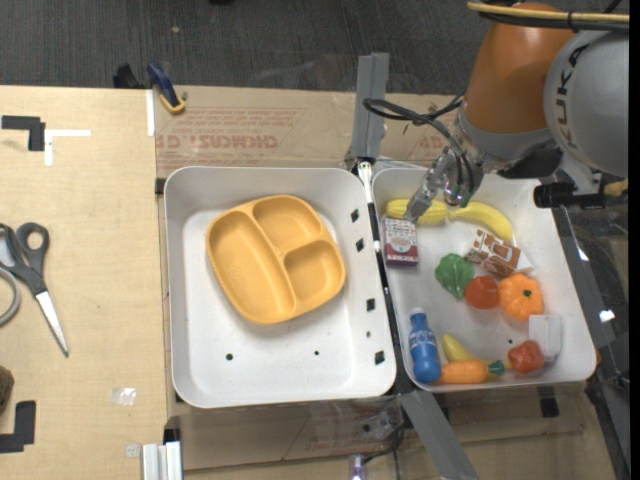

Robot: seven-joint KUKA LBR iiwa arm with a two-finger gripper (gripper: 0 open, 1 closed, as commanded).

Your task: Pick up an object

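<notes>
On the bench's right bin point(572, 268), the gripper point(420, 206) hung over the banana point(470, 214), its opening unclear, and might slip off the curved peel.

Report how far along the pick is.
Done: the arm has reached into the right bin, and the gripper sits low over the banana at the bin's far end. In hand: nothing visibly held; the banana lies on the bin floor. Left: grasp and lift one object. The small carton, broccoli, tomato, pumpkin and blue bottle all rest in the bin.
</notes>
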